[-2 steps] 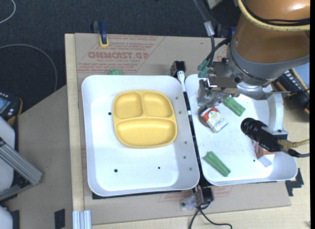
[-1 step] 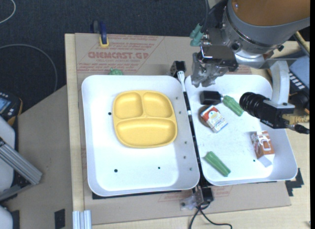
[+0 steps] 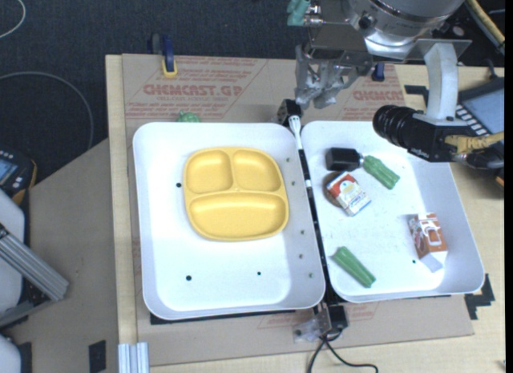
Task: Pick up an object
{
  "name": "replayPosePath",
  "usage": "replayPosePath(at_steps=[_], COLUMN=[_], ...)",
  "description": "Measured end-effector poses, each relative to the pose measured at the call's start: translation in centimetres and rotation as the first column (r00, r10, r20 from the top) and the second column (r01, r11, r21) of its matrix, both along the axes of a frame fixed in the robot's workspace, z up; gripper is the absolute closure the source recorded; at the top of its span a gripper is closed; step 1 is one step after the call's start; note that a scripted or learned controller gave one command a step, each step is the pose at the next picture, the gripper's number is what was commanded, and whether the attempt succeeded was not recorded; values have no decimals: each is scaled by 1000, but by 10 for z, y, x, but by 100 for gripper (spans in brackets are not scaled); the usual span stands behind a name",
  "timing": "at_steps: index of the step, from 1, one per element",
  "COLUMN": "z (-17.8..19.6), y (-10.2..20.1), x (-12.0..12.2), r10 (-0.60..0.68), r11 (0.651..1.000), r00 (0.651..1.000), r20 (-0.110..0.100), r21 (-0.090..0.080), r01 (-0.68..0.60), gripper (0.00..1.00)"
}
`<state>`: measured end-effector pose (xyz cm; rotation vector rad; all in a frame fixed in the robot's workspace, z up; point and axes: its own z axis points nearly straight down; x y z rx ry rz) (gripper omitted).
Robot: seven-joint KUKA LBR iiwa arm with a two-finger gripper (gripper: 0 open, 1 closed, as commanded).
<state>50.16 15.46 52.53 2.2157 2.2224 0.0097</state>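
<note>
Currently the gripper [image 3: 325, 91] hovers empty, fingers narrowly parted, behind the right bin [image 3: 457, 203]; descending there risks striking its rim.

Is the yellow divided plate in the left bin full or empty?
Empty. The yellow plate shows bare yellow bottoms in all three compartments, with nothing lying in them.

We count two white bins: the left bin [image 3: 160, 227] and the right bin [image 3: 461, 227]. One yellow divided plate [image 3: 236, 193] lies in the left. In the right we count two green pieces [image 3: 381, 172] [image 3: 353, 266], one black block [image 3: 342, 158] and two small red-and-white packets [image 3: 348, 192] [image 3: 428, 237].
</note>
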Motion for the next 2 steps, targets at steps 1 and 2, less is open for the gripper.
replayPosePath(at_steps=[1,2], z=[-151,-155], y=[51,-39], x=[-1,-23], r10=[2,-12], r11=[1000,1000], r00=[1000,1000], r20=[-24,-12], r21=[-7,-5], r01=[-2,12], gripper=[100,100])
